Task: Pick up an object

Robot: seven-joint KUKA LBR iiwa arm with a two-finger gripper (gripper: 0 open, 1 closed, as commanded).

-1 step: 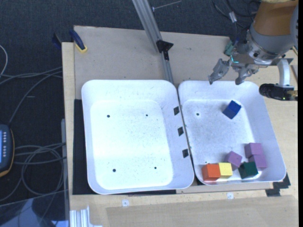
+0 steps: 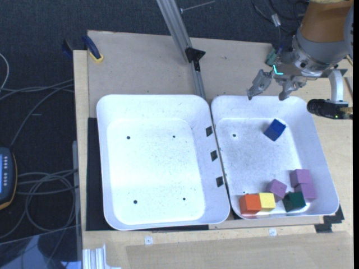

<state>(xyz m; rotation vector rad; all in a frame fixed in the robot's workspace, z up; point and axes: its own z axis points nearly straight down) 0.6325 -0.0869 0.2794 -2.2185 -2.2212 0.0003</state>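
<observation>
My gripper hangs open over the far edge of the right bin, its two fingers spread with nothing between them. A blue block lies alone in that bin, just in front of and below the gripper. At the bin's near side sit an orange block, a yellow block, a dark green block and three purple blocks.
The left bin stands beside the right one, with black clips along the shared wall. A slanted metal rail crosses the bench behind the bins. A blue and yellow clamp sits at the bench's far left corner.
</observation>
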